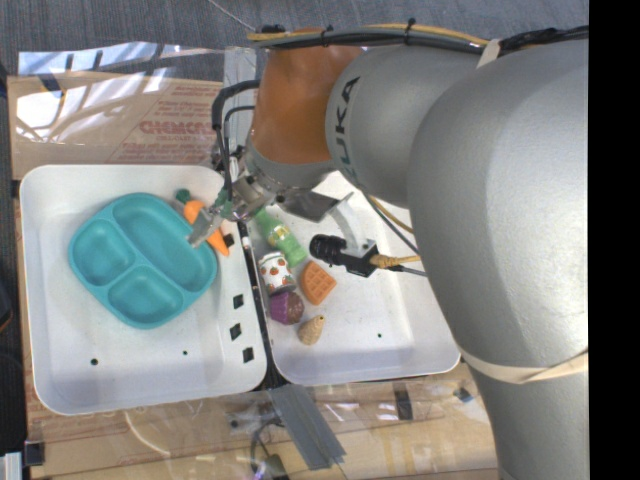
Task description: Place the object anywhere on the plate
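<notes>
Jaws (212, 220) at the teal plate's (143, 259) 3 o'clock rim, pinching a toy carrot (205, 218); release now and it probably rolls off the edge.

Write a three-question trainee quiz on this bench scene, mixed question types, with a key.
1. True or false: the teal plate lies in the left bin.
2. The gripper is nearest to: A) the plate's right rim, B) the purple item, C) the left bin's lower left corner.
3. Fill in: the orange waffle-like toy lies in the ___ bin.

Key: 1 true; 2 A; 3 right.
</notes>
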{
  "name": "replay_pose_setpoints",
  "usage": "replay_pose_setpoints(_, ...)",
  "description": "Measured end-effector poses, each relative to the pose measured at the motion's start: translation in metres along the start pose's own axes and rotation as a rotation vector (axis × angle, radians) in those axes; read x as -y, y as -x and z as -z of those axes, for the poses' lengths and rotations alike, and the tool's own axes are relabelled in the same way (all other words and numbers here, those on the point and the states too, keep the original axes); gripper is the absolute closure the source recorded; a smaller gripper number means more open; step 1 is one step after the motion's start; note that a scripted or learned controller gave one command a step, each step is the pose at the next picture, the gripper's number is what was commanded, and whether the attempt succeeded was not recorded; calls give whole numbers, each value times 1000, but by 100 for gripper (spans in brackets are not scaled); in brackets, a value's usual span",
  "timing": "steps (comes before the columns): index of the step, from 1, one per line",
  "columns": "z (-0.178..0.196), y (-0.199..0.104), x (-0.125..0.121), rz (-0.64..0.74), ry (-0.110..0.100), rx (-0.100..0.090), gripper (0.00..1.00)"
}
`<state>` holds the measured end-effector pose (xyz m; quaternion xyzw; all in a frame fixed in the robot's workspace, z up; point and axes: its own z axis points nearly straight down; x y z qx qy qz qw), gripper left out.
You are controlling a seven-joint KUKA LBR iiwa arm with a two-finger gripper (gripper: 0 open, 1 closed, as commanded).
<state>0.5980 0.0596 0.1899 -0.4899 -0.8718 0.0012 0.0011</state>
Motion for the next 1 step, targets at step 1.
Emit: replay_pose_setpoints(1,0,0,0,0,0,0,0)
